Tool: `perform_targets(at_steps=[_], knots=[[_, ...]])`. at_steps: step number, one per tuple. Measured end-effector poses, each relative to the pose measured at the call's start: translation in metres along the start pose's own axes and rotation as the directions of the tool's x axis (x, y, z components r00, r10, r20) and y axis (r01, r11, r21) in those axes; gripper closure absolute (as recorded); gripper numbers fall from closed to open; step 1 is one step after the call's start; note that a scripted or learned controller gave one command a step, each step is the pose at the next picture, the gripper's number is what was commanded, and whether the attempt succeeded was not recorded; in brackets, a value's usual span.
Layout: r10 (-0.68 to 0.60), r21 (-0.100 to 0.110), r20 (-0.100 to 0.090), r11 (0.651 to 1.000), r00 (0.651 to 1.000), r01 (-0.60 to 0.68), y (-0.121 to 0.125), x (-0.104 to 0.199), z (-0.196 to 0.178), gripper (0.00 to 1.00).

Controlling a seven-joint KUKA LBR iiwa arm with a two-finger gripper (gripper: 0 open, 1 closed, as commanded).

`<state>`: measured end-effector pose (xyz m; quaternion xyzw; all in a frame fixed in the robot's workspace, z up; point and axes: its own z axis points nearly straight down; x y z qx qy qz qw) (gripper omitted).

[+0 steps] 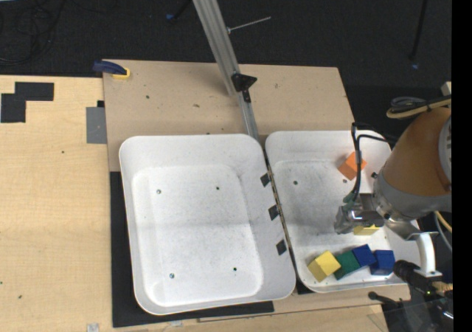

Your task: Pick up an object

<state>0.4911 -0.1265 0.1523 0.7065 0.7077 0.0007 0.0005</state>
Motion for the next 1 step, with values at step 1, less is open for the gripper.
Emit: perform_targets(at_steps=[1], knots=[[0.001, -0.003, 0.001, 1.0, 1.0, -0.001, 0.0055, -0.0055, -0.0611, 1.0]])
